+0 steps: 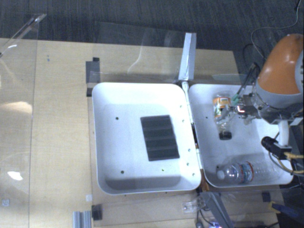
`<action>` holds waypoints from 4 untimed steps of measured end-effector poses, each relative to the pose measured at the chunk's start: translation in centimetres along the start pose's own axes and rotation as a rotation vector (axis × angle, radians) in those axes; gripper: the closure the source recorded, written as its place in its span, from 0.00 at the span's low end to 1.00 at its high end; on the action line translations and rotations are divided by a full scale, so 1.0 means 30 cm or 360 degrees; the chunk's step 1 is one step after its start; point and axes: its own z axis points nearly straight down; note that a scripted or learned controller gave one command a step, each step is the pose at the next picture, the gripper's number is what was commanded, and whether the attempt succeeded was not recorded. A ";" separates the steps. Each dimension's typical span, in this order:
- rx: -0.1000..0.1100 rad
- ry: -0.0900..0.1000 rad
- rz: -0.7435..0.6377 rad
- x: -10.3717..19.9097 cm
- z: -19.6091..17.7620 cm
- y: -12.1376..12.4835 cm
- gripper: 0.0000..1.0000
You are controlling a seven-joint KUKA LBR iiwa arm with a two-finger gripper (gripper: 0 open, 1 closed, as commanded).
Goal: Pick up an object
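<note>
Glossy white bins [102, 141] (rounded corners), ribbed black slab [160, 137]

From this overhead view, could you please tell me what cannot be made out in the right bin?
- Pincer: too small and blurred in the camera view to read its state.
- Small orange item: blurred and partly covered by the pincer, so it cannot be identified.
- Clear bottle: label unreadable, too small.
- Right bin: far rim hidden by the arm.

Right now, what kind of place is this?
Probably a robot lab: a grey arm with an orange band reaches over two shallow white bins on a wooden bench, with cables nearby.
</note>
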 end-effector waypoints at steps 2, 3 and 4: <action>-0.0009 -0.0001 -0.0137 -0.081 0.283 0.240 0.00; -0.0011 -0.0004 -0.0233 -0.067 0.379 0.315 0.00; -0.0019 -0.0003 -0.0237 -0.062 0.337 0.321 1.00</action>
